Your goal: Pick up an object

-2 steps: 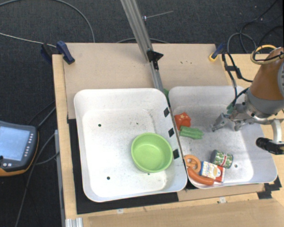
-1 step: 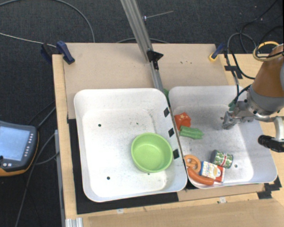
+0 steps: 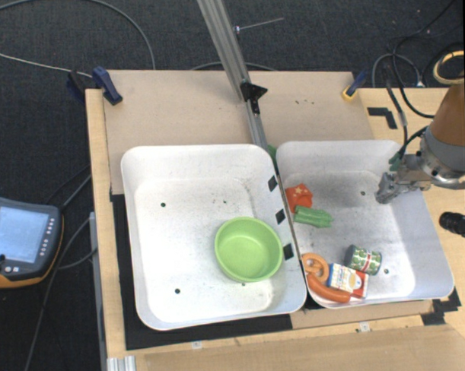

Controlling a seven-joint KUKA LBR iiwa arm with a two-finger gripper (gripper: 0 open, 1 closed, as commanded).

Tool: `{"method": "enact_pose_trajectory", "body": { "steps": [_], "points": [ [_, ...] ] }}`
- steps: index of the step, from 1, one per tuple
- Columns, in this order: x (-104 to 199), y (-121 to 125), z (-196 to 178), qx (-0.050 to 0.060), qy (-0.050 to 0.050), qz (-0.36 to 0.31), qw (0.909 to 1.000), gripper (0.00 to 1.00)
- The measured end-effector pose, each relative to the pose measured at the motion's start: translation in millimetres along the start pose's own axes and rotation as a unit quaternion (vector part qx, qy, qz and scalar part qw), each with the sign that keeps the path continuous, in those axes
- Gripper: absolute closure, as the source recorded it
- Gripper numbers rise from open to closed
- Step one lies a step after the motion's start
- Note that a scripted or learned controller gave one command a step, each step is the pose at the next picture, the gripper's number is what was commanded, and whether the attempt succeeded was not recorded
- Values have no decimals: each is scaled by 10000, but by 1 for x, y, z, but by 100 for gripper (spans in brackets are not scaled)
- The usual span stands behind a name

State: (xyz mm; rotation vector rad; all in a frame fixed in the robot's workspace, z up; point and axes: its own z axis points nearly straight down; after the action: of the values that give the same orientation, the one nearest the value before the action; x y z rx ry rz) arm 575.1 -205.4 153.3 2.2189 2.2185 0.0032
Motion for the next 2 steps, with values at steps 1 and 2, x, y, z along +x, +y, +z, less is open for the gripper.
{"method": "enact_pose_trajectory", "body": {
  "steps": [1, 2],
  "points": [
    [0, 0, -63, -5, 0, -3, 10000, 100],
    [0, 1, -79, 10, 4, -2, 10000, 100]
  ]
}}
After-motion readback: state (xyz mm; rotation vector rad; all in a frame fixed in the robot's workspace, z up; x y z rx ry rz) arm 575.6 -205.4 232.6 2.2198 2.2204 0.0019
